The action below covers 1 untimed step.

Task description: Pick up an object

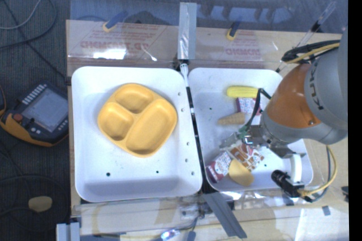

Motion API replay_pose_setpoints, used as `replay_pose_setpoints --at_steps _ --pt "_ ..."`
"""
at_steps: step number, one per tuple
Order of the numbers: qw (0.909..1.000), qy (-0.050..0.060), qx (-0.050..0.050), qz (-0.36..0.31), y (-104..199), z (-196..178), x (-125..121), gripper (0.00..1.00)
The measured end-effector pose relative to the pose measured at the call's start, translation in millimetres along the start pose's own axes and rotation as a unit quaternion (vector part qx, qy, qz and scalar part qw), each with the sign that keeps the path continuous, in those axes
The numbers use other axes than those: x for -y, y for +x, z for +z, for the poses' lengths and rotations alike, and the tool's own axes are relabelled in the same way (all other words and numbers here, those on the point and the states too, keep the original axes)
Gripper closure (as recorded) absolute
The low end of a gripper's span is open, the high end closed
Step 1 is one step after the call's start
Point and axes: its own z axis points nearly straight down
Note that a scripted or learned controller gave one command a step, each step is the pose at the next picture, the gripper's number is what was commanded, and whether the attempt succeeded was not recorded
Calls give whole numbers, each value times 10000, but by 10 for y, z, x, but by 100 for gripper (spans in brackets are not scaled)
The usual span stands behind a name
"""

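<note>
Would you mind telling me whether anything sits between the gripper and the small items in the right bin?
Nothing visible does. The gripper is already down among the clutter in the right bin, right over the red-and-white packet, with the yellow corn cob lying apart toward the bin's far side.

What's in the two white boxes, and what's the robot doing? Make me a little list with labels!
left bin: a yellow plate with three compartments
right bin: a yellow corn cob, a tan cone-shaped piece, a red and white packet, a yellow wedge, and more small items partly under the arm
robot arm: reaches in from the right, over the right bin
tool: low among the small items in the right bin; grip unclear
beside the bench: a handheld controller on the floor
</note>
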Motion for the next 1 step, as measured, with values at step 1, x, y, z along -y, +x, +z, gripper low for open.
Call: replay_pose_setpoints --at_steps 1 --pt "10000 5 -18 -16 19 -94 -11 100"
